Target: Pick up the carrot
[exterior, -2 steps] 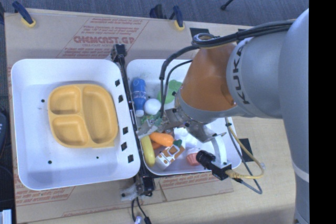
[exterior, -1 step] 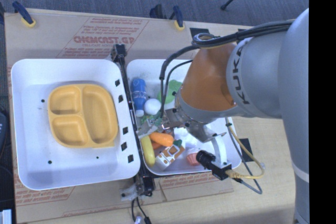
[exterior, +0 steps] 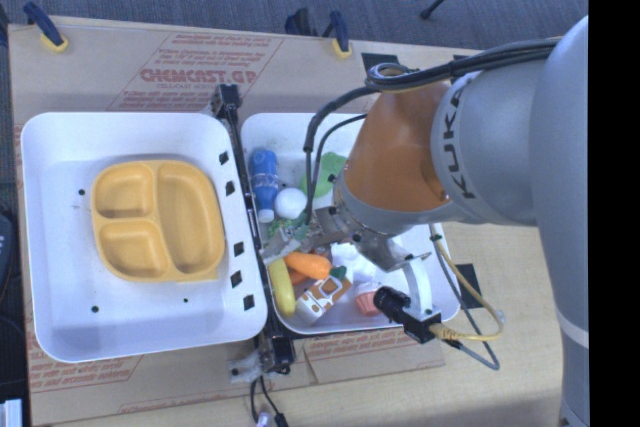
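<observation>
The carrot [exterior: 308,265] is a short orange piece lying in the right bin [exterior: 262,130], near its front left. My gripper [exterior: 320,238] hangs low over that bin, just behind and above the carrot, among the clutter. The grey and orange wrist hides most of it. From here I cannot make out whether anything is held.
Around the carrot lie a yellow banana [exterior: 282,288], an orange-and-white carton [exterior: 326,294], a red piece [exterior: 367,301], a white ball [exterior: 290,203], a blue bottle [exterior: 263,171] and a green item [exterior: 330,169]. The left bin [exterior: 50,315] holds a yellow divided plate [exterior: 158,218].
</observation>
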{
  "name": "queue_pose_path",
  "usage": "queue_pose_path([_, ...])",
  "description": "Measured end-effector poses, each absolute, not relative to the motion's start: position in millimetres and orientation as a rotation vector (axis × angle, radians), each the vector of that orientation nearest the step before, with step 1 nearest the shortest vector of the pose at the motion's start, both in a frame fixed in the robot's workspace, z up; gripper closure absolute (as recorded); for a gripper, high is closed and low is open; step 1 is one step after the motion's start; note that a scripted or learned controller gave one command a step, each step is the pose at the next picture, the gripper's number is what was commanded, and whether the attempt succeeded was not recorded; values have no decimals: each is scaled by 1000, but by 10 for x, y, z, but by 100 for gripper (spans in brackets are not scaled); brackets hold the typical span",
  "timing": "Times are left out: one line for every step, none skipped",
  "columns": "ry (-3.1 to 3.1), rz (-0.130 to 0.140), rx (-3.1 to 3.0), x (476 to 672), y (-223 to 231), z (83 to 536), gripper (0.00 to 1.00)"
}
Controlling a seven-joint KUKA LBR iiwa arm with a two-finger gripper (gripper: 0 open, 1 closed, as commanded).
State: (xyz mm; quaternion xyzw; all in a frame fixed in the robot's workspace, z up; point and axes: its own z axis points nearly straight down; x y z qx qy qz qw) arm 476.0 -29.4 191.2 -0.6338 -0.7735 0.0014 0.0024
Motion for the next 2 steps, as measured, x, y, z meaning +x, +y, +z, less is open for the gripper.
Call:
queue_pose_path([-2426,4,-1988,4760,-294,1912,0])
queue_pose_path([-2426,4,-1988,4760,-294,1912,0])
